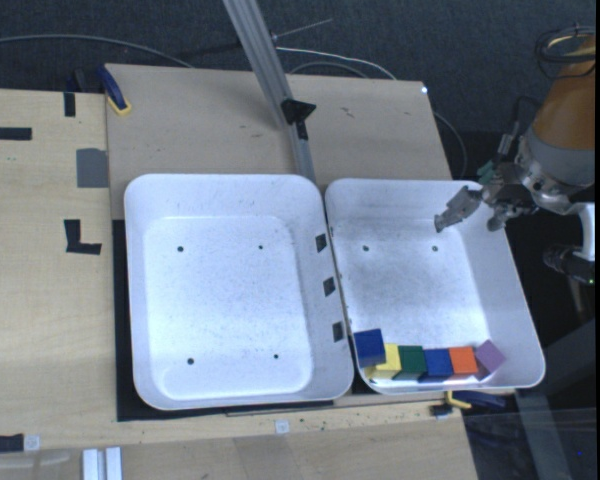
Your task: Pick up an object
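Several small blocks lie in a row along the near edge of the right bin [500, 268]: a blue block [369, 345] resting on a yellow one [385, 366], then a green block [411, 359], another blue block [438, 363], an orange block [463, 360] and a purple block [489, 354]. My gripper [472, 209] hovers over the far right rim of that bin, well away from the blocks. Its fingers [454, 212] stand apart with nothing between them.
The left bin [140, 268] sits beside the right one, joined by black clips [329, 285] along the shared wall. A slanted metal pole [265, 53] rises behind the bins. Cables run across the dark floor beyond the bench.
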Robot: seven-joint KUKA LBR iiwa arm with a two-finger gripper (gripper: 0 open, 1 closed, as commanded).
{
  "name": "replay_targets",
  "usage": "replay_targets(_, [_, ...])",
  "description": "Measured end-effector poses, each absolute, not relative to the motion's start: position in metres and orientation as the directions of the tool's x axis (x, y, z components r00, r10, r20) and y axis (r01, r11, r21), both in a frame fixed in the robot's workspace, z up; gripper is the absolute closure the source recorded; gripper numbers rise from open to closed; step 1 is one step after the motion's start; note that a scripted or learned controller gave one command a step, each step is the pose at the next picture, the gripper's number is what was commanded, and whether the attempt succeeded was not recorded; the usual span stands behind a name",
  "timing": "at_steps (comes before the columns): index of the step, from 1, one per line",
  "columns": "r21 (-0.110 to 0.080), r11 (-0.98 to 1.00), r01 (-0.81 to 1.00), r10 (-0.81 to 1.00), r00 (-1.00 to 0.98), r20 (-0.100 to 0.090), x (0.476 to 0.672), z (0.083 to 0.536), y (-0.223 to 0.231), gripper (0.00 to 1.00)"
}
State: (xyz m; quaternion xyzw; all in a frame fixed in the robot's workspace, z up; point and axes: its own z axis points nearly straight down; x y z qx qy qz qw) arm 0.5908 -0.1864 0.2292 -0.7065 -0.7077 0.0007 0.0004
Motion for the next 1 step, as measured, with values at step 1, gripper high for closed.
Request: replay_targets(1, [0.007, 0.001, 1.0, 1.0, -0.001, -0.003, 0.5413, 0.3625, -0.1823, 0.0])
